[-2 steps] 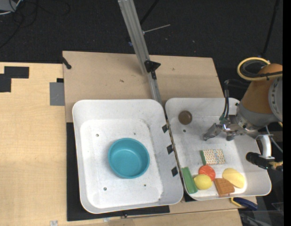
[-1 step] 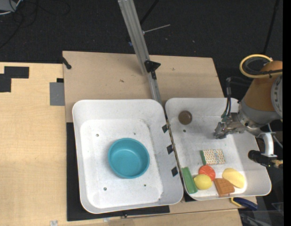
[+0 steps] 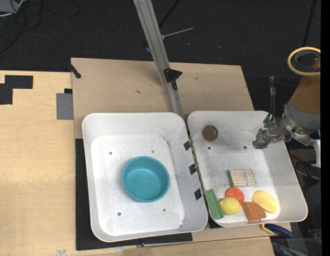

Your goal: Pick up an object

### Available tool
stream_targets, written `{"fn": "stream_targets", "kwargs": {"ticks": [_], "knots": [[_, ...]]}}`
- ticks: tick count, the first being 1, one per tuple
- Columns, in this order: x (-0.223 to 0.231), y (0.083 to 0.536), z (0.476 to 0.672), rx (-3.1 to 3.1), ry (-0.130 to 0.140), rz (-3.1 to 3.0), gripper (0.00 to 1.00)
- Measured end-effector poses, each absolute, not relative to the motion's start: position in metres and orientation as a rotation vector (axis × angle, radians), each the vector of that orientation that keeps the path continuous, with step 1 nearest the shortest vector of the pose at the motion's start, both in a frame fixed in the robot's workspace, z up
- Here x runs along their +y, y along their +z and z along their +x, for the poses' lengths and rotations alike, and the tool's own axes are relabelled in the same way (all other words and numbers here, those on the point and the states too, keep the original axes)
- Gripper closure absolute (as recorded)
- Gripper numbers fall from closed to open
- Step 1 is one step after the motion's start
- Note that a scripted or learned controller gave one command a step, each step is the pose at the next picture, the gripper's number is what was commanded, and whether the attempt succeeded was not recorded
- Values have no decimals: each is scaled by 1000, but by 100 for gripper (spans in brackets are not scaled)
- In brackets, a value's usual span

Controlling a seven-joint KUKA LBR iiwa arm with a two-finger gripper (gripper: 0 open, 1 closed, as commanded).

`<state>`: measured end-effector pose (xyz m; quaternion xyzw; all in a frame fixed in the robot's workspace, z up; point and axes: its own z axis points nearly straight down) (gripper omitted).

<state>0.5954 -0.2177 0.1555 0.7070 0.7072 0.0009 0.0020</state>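
The right bin (image 3: 292, 172) holds several small objects. A brown round piece (image 3: 209, 133) lies near its back left. At the front lie a green stick (image 3: 213, 204), a yellow ball (image 3: 229, 206), a red ball (image 3: 235, 194), a brown block (image 3: 254, 211), a yellow lemon-like piece (image 3: 265, 200) and a patterned pad (image 3: 242, 177). My gripper (image 3: 262, 140) hangs over the bin's back right edge, apart from all of these, with nothing seen between its fingers.
The left bin (image 3: 101, 127) holds a teal bowl (image 3: 146, 178). A slanted metal rail (image 3: 155, 41) rises behind the bins. The arm's orange-banded wrist (image 3: 306, 89) stands at the right edge. Wooden bench surface lies to the left.
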Motion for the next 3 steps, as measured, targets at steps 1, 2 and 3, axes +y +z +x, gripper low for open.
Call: {"fn": "stream_targets", "kwargs": {"ticks": [1, 2, 3], "knots": [[-219, 217, 601, 2218, 4, 2218, 100], [-214, 261, 600, 2220, 3, 2219, 100], [-214, 278, 600, 2221, 0, 2221, 100]]}}
